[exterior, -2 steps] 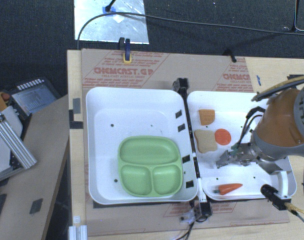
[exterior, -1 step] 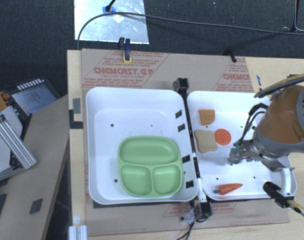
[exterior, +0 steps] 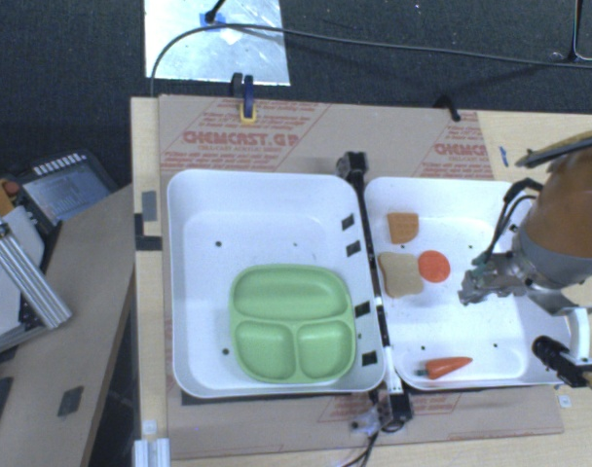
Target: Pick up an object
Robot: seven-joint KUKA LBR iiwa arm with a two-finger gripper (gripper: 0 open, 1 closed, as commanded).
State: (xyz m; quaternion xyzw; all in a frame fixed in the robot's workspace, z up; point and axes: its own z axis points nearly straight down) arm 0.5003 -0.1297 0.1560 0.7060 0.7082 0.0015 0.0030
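Observation:
In the right bin (exterior: 471, 188) lie an orange-brown square piece (exterior: 403, 227), a tan bread-like slice (exterior: 401, 274), a red-orange round disc (exterior: 433, 266) and an orange carrot (exterior: 448, 366) near the front wall. My gripper (exterior: 483, 285) hangs over the right half of this bin, just right of the disc and apart from it. Nothing shows between its fingers.
The left bin (exterior: 208, 202) holds a green divided plate (exterior: 292, 321) with three compartments. A black divider clip strip (exterior: 366, 261) runs between the bins. The arm (exterior: 569, 232) enters from the right, over the right bin's edge. Cardboard lies under both bins.

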